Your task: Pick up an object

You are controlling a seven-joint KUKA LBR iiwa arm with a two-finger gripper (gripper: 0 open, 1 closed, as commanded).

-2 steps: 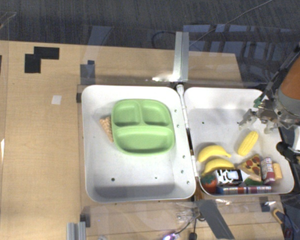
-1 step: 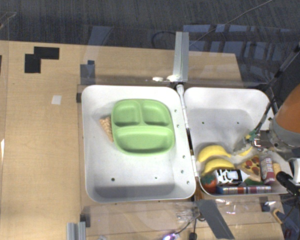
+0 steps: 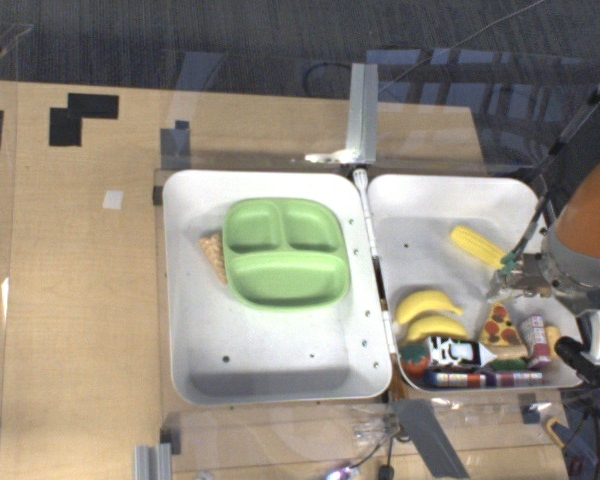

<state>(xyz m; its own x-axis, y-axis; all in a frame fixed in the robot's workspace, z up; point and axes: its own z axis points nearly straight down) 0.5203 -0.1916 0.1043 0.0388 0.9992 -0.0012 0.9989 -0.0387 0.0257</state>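
Landmark: right bin (image 3: 420, 203). Along its near wall lie markers (image 3: 480, 377), a black-and-white item (image 3: 452, 350) and a small bottle (image 3: 536, 338). Just behind them sit bananas (image 3: 428, 314) and a pizza slice (image 3: 498, 326). Farther back, a corn cob (image 3: 478, 247). Gripper (image 3: 525, 273) hangs over the bin's right side, between corn and pizza; grip state cannot be told. Left of this bin, a green plate (image 3: 284, 252).

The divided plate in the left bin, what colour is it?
Light green plate, seen in the camera view.
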